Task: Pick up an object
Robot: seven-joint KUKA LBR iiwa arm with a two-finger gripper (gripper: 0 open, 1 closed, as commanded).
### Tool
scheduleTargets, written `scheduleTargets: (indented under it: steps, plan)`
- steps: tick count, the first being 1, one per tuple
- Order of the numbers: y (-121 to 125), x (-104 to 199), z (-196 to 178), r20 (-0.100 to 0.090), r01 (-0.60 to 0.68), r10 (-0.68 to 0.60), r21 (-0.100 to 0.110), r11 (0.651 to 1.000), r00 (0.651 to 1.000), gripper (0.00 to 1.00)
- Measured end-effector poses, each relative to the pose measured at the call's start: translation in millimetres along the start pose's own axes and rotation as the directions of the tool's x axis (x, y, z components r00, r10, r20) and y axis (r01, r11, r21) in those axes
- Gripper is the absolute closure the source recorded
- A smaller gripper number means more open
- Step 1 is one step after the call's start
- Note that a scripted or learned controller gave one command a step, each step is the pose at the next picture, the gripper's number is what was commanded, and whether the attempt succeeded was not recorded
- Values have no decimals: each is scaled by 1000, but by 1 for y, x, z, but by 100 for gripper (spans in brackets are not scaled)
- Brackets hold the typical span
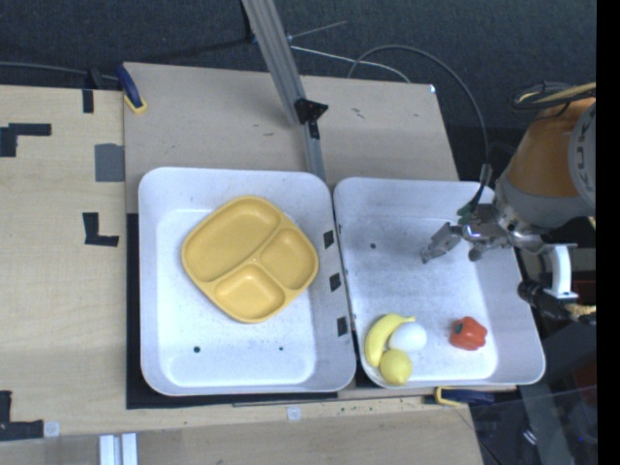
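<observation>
Your end effector [453,243] hangs over the right bin [387,211], fingers spread apart, holding nothing; no writing is legible.

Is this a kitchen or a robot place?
Probably a robot test bench, not a kitchen: two white bins, a grey and orange robot arm, and toy-like food such as a banana.

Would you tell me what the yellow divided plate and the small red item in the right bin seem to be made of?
The yellow divided plate looks like moulded plastic with a matte, even colour and soft rounded ridges. The small red item is probably a plastic toy fruit or pepper, smooth and slightly glossy, though it is too small to be sure.
</observation>
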State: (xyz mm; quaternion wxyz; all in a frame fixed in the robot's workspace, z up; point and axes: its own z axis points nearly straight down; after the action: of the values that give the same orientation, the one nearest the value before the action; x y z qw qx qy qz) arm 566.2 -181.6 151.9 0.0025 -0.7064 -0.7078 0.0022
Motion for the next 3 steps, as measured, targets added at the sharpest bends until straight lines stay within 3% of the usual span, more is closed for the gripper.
scheduleTargets:
  steps: [1,2,3]
  plan:
    - [3,-4,62,0,0,0,0,1000,1000,0]
    - [4,-3,49,0,0,0,-4,1000,1000,100]
    - [10,-11,1,2,-1,1,-9,1000,1000,100]
